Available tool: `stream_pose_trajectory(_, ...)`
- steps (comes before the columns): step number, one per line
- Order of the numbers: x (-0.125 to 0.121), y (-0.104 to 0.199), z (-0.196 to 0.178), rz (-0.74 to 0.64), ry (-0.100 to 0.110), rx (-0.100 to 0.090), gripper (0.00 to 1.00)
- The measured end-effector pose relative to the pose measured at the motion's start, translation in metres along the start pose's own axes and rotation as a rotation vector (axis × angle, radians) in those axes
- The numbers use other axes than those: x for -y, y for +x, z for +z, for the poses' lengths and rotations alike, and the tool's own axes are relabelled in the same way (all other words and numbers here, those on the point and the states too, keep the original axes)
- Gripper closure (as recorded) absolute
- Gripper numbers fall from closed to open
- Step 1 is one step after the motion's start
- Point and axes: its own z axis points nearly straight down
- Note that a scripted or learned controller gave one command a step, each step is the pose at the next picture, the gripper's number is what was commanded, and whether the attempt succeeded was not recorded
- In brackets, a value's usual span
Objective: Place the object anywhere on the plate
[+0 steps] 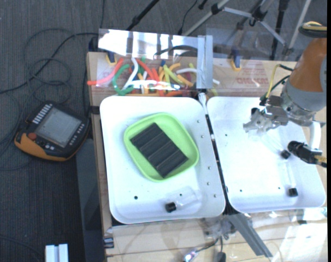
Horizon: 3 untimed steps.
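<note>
I see the dark ridged object (158, 149) lying flat on the green plate (134, 132) in the left bin (113, 162). The gripper (256, 121) hovers above the right bin's (253, 184) far side; its state I cannot tell.

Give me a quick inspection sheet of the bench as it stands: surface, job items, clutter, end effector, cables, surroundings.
Surface: two shallow white bins side by side, left bin, right bin.
Job's things: dark ribbed rectangular block lies on the green square plate in the left bin.
Clutter: small clear plastic bottle with black cap near the left bin's front edge.
End effector: above the right bin; finger state unclear.
Cables: coloured wire bundle behind the left bin; black leads on the floor.
Surroundings: orange-rimmed teach pendant on grey carpet, tripod legs behind.
</note>
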Motion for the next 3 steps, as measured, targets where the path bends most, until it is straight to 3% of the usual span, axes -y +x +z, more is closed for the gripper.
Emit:
stream_pose_trajectory(1, 0.091, 0.029, 0.014, -0.07, 0.001, -0.006, 1.0)
stream_pose_trajectory(2, 0.118, 0.075, -0.009, -0.006, 0.002, -0.006, 1.0)
stream_pose_trajectory(3, 0.129, 0.153, 0.003, -0.244, 0.001, -0.006, 1.0)
